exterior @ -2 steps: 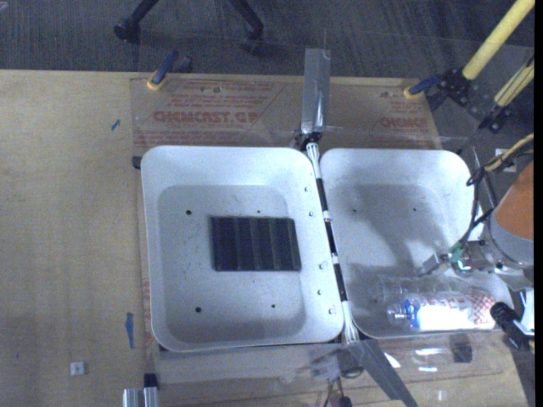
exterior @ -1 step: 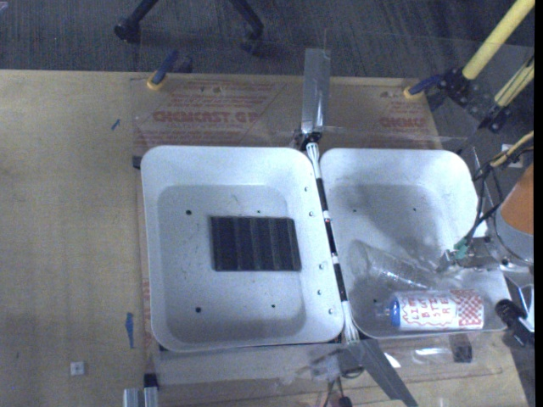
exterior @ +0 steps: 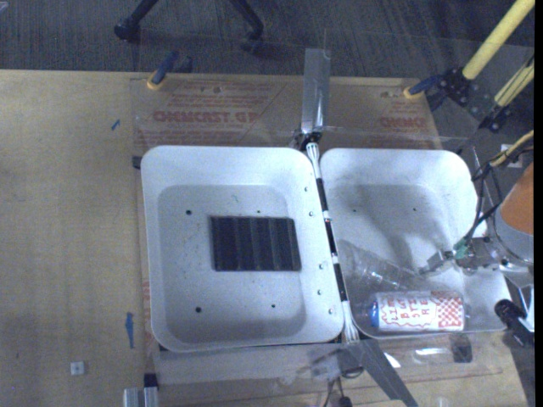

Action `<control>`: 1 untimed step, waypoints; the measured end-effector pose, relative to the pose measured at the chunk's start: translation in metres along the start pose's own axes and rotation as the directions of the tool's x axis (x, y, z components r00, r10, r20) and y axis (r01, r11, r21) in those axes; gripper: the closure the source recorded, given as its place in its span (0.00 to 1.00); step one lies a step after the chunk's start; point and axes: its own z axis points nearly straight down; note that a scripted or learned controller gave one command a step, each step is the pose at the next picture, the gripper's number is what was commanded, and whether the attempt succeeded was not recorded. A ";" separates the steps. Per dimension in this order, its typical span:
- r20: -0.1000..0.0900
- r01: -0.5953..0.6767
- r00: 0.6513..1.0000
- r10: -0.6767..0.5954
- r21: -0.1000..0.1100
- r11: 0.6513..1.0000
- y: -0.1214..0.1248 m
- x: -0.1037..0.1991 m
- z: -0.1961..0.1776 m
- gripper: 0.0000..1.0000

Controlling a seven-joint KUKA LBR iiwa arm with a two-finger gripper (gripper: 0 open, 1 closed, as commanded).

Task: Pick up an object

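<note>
We see the gripper (exterior: 437,261) low in the right bin (exterior: 399,166), and we cannot tell whether it is spread or clenched. The red-and-white carton (exterior: 420,311) lies on its side near the bin's front wall, a clear crumpled plastic piece (exterior: 373,270) just beside it. We judge the carton the firmer target: we would come straight down across its short width. The front wall crowds it, while the bin's far half offers room. The left bin (exterior: 170,176) holds a dark ribbed tray (exterior: 254,243).
</note>
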 end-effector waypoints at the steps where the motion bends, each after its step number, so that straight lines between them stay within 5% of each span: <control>1: -0.010 0.047 0.999 -0.047 0.004 0.999 0.093 -0.007 0.012 0.00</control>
